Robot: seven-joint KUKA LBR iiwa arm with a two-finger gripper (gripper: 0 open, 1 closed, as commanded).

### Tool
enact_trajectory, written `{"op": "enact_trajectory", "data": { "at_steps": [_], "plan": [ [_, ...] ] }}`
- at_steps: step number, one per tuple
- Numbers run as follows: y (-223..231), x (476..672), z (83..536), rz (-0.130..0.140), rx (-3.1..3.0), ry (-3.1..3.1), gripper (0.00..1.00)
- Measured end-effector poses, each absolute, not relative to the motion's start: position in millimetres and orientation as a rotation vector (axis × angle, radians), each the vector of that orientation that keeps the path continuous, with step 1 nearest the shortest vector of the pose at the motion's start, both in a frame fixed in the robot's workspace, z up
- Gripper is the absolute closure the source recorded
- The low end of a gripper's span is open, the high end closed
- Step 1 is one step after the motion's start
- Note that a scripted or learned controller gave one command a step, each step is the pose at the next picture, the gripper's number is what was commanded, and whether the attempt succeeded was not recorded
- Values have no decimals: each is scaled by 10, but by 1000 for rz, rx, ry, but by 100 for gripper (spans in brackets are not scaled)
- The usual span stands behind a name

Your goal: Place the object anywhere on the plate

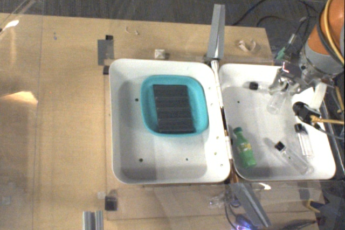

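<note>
The green bottle (244,146) lies in the right bin (259,116), lower left of the gripper (281,85), long axis running nearly up-down; the turquoise plate (200,99) sits further left.

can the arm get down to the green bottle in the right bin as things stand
Probably yes. The green bottle lies open from above in the right bin, though close against its left wall, which may crowd the pincer.
</note>
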State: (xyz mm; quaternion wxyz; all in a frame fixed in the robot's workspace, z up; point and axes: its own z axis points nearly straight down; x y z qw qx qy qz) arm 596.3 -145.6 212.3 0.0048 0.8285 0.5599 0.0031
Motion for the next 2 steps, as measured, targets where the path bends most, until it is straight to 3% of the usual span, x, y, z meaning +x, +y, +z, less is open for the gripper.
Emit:
{"op": "enact_trajectory", "data": {
  "at_steps": [1,2],
  "plan": [
    [-847,5708,1753,4,2533,1855,100],
    [-147,5514,1848,5,2375,2053,100]
  ]
}}
